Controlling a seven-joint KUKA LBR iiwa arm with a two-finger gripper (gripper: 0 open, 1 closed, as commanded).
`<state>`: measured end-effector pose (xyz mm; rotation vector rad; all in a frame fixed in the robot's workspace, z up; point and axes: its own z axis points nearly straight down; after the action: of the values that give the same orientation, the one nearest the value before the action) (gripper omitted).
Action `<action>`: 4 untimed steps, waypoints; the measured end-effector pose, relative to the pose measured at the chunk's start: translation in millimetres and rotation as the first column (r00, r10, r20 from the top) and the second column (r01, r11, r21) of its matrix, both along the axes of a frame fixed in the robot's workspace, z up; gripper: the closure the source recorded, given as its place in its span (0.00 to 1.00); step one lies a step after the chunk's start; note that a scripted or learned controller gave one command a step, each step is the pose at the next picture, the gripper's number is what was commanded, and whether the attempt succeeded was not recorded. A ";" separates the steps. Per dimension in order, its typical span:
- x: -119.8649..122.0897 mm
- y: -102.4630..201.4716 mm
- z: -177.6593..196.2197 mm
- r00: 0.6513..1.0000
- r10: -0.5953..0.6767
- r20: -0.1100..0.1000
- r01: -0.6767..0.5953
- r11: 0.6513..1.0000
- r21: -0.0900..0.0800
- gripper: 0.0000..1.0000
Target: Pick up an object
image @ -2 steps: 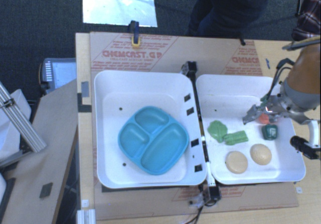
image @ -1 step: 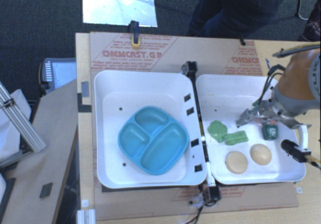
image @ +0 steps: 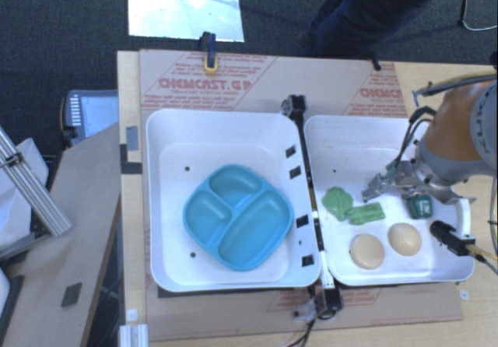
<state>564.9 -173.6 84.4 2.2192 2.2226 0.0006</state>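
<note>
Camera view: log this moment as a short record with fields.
left bin: holds a blue divided plate
right bin: holds two green pieces, two tan rolls and a small dark green thing
arm: reaches over the right bin
gripper: low, just right of the green pieces; grip unclear

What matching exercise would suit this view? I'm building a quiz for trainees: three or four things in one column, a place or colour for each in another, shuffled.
Things:
1. tray
2. leaf
3. bun
4. arm

Descriptions:
A. green, in the right bin, near its middle
B. blue, with three compartments, in the left bin
C. grey with an orange band, over the right bin's right side
D. tan and round, near the right bin's front edge

Pairs: 1-B, 2-A, 3-D, 4-C
</note>
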 end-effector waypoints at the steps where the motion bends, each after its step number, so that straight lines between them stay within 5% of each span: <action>1: 0.7 -0.3 11.1 1.000 -0.001 0.003 0.001 1.000 -0.001 1.00; 3: -1.4 -6.8 121.6 1.000 0.003 0.003 -0.003 1.000 -0.001 1.00; 4: -5.3 51.5 115.9 1.000 0.006 0.000 -0.006 1.000 0.001 1.00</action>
<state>559.6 -122.0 200.3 2.2124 2.2300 0.0013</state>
